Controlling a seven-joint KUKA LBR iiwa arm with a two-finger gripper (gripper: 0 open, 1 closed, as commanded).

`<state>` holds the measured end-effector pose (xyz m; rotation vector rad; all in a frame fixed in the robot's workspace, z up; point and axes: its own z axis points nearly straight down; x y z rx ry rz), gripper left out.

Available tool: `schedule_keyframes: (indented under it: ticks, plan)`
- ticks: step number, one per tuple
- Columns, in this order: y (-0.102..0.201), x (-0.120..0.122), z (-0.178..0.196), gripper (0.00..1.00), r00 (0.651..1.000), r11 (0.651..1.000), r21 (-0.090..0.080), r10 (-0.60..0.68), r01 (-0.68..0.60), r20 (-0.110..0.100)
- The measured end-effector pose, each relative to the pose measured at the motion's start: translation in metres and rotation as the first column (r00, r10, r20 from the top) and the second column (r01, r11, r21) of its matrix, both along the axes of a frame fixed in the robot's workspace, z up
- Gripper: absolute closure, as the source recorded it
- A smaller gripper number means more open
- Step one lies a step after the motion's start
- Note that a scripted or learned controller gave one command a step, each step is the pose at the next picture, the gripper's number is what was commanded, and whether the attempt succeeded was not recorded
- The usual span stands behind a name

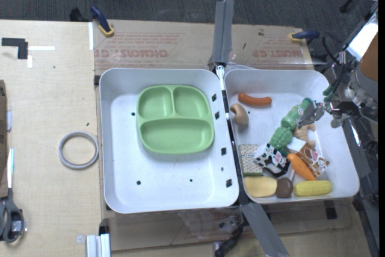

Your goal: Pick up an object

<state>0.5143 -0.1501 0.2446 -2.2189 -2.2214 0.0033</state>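
Objects for picking lie heaped in the right bin [337, 186], mostly toward five o'clock: corn cob [311, 188], carrot [300, 167], sausage [255, 100] nearer eleven. Left bin [114, 129] carries a green divided plate [175, 118]. Gripper [313, 112] sits low at the bin's two o'clock, beside a green toy [293, 117]; its state cannot be told. Nothing is seen lifted; the pick remains outstanding.

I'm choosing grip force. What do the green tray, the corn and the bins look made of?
Green divided tray: probably moulded plastic with a matte finish, given its even colour and soft sheen. Corn cob: looks like toy plastic, uniformly yellow and slightly glossy. Bins: smooth white, likely hard plastic or coated metal; the view doesn't settle which.
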Motion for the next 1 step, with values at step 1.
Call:
schedule_keyframes:
  ticks: [1]
  plan:
    - [0.0015, 0.0597, -0.0504, 0.00, 0.987, 0.987, 0.000, 0.162, -0.162, 0.001]
